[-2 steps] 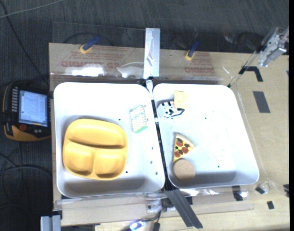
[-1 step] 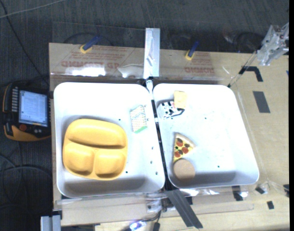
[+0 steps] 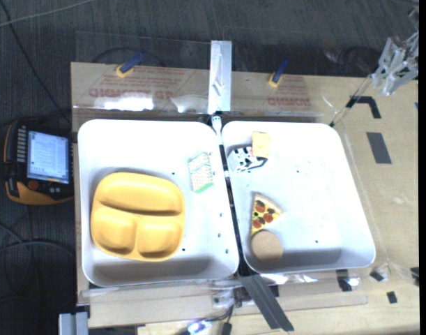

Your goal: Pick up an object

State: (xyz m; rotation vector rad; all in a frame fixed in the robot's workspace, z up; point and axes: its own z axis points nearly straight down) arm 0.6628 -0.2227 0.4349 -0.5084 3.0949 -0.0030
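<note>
Pincer state: I cannot tell from this view.

Left bin: a yellow divided tray lies flat in the front-left part, taking up much of the floor. A small green-and-white packet lies just past its far right corner, close to the wall shared with the other bin; I read them as apart.

Right bin: everything sits along its left side. A pale yellow block is at the far left corner, with a small black-and-white piece just in front of it, too small to identify. Nearer the front is a toy pizza slice, and a tan round disc is right at its front end, touching or nearly so.

All candidate objects rest on the bin floors, none lifted.

Off the bench, on the dark floor to the left, a handheld screen unit is lit.
</note>
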